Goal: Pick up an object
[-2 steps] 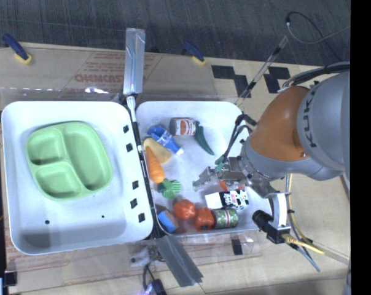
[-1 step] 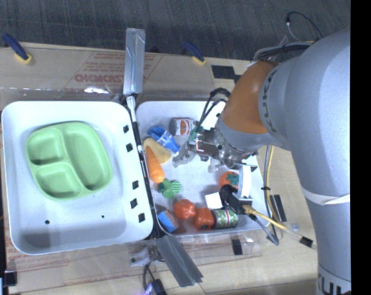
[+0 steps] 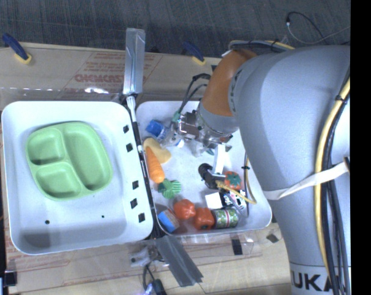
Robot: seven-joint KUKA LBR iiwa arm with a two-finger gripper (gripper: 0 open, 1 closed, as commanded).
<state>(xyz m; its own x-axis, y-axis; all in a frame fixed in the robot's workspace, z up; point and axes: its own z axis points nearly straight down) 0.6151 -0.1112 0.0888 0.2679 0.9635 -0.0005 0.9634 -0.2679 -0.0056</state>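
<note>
Overhead, the arm (image 3: 296, 121) reaches in from the right, its orange band (image 3: 219, 91) above the upper edge of the right bin (image 3: 191, 165). The gripper (image 3: 187, 128) sits low over that bin's upper left part, pointing left. Clutter and the wrist's own bulk blur it, so whether it is wide, narrow or holding anything cannot be told.

Just beside the gripper, on its left, lies a blue piece (image 3: 155, 128). Whether the two touch cannot be told. Below the blue piece is a yellow piece (image 3: 158, 149), and a carrot (image 3: 156, 171) lies along the bin's left wall, its top against the yellow piece. A green toy (image 3: 170, 188) sits just beside the carrot's lower end.

Along the bin's lower edge, from left to right, are a blue cap (image 3: 167, 221), a tomato (image 3: 184, 209), a red lump (image 3: 204, 218) and a can (image 3: 228, 217) lying on its side. These are packed close together. A white block (image 3: 214, 200) rests just above the can.

The left bin (image 3: 69, 226) holds a green plate (image 3: 66, 158) with three compartments, lying flat in its upper left part, well apart from the gripper.
</note>
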